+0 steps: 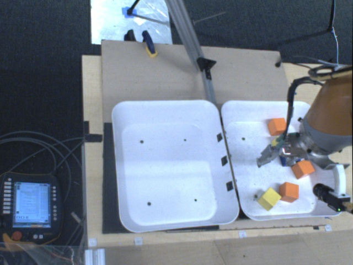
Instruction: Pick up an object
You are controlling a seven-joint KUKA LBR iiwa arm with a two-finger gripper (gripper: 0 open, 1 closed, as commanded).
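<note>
Grey arm with orange band reaching into the right bin point(242, 115), gripper point(274, 153) low among three orange cubes point(277, 126) and a yellow cube point(269, 199), whether it grips anything cannot be told.

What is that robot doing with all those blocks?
The robot arm reaches in from the right over the right-hand bin. Its claw hangs low in the middle of that bin, among three orange blocks and one yellow block. Something blue shows right beside the claw, but I cannot tell whether it is being held. The left bin sits next to it.
</note>
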